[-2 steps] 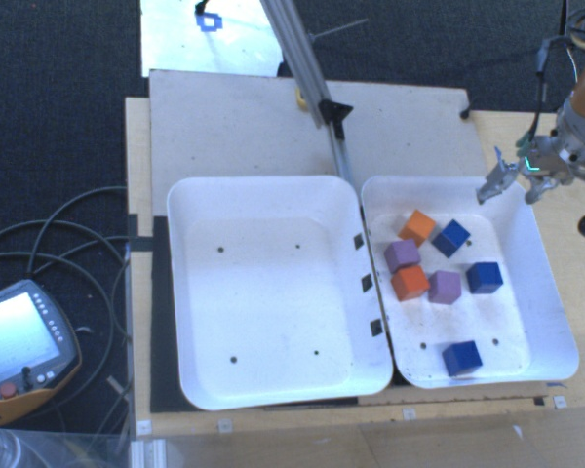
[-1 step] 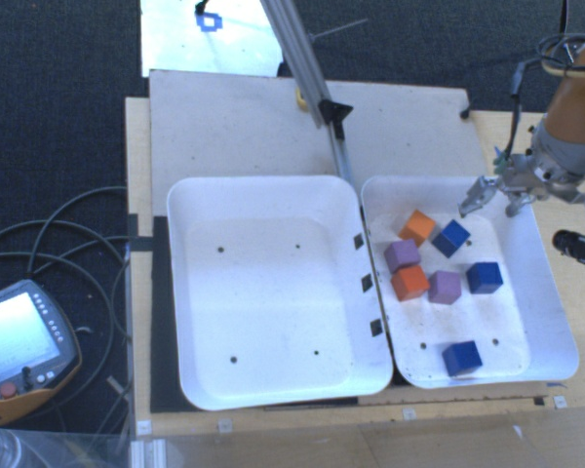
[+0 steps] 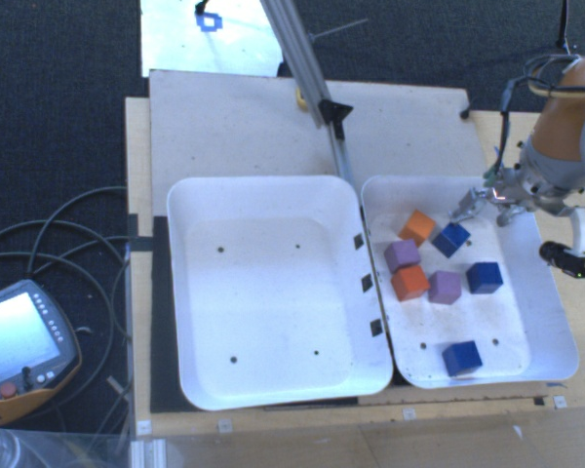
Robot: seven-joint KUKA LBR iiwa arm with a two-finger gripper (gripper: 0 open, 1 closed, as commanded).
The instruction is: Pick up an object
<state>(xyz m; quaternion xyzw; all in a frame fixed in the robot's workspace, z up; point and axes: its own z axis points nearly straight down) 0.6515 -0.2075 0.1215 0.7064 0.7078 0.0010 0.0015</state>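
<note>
Nearest you, a blue cube (image 3: 462, 357) sits alone toward the front rim of the right bin (image 3: 556, 359), with open floor around it. Farther in, an orange cube (image 3: 409, 283) and two purple cubes (image 3: 403, 254) (image 3: 445, 287) crowd the wall shared with the left bin (image 3: 273, 300), leaving little approach room there. Beyond them lie two blue cubes (image 3: 484, 277) (image 3: 451, 239) and an orange one (image 3: 418, 226). At the far rim, the gripper (image 3: 476, 203) hangs above the counter (image 3: 273, 130); you cannot tell its state, and nothing appears lifted, so the pick remains undone.
</note>
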